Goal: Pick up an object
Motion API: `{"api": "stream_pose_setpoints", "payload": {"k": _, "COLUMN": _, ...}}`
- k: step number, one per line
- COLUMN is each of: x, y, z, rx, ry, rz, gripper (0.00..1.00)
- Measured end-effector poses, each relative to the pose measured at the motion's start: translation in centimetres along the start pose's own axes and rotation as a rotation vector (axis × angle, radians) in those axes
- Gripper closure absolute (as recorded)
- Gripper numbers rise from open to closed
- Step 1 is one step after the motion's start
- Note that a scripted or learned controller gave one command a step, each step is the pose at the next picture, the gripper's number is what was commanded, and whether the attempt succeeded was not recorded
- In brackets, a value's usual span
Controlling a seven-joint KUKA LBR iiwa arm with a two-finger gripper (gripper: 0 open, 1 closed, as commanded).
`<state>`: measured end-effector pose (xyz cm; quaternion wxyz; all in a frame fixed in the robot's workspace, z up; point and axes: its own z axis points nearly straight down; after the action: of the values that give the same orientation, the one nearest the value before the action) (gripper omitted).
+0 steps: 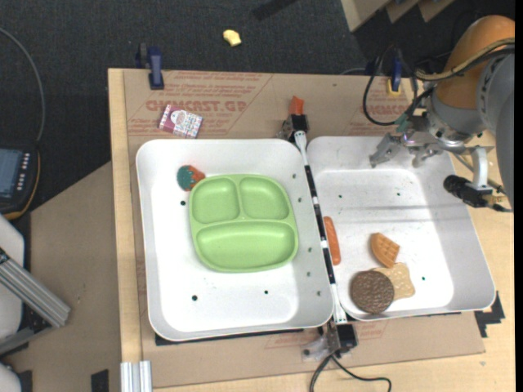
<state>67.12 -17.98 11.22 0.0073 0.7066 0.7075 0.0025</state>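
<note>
Objects for picking, largest first: green divided plate (243, 221) at centre of left bin (163, 292), long axis running 9-to-3, single wide compartment toward 6 o'clock. Round brown cookie (373, 291) at 6 o'clock in right bin (458, 276), touching pale cracker (402, 279) at its 2 o'clock. Orange-brown pastry piece (384, 248) just beyond the cracker, toward 12. Thin orange-red sausage (332, 240) against right bin's 9 o'clock wall, long axis 12-to-6. Small red-and-teal item (190, 176) at plate's 10 o'clock corner, touching the rim.

Gripper (406, 149) over right bin's 12 o'clock edge, fingers spread, pinching nothing, well apart from the food. Nothing standing between it and the food.

Cardboard sheet (131, 219) under both bins; pink printed card (180, 121) on it at 11 o'clock. Dark carpet (73, 23) beyond, with small yellow scrap (232, 37).
</note>
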Motion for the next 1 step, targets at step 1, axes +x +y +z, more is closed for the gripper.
{"api": "stream_pose_setpoints", "payload": {"k": 1, "x": 5.26, "y": -7.00, "z": 2.82, "rx": 0.022, "ry": 0.011, "rz": 0.000, "gripper": 0.00}}
